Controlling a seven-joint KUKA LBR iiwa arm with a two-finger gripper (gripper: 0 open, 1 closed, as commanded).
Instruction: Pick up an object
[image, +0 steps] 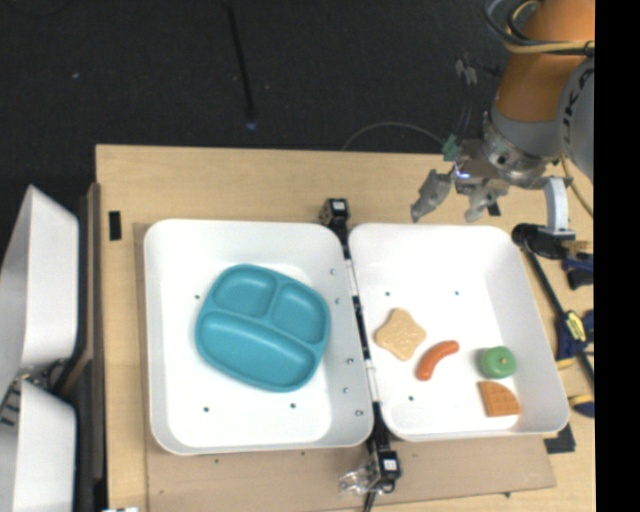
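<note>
Gripper (458, 200) up at top right, above far edge of right bin (520, 300), over the bench (250, 180) just behind bin's back rim. Fingers (430, 196) spread apart, open, nothing between them. Orange band of arm (540, 80) visible above the grey wrist.

Right bin holds 4 objs, all in near half:
- toast (400, 334), tan, left-centre, lying flat, closest to the divider between bins
- sausage (436, 359), red-orange, just right of toast and slightly nearer cam, angled, apart from toast by a small gap
- green obj (497, 362), round, right of sausage, near right wall
- orange wedge (499, 400), just in front of green obj, near front right corner; touching or not, can't tell

All 4 well apart from gripper; far half of right bin between them.

Left bin (170, 300): teal plate (262, 327), 3 compartments, sits roughly centre, tilted a bit anticlockwise rel. to bin walls.

Black clip (335, 211) at far end of seam between bins, another clip (384, 463) at near end. Blue-handled clamps (570, 262) on bench along right side of right bin
</note>
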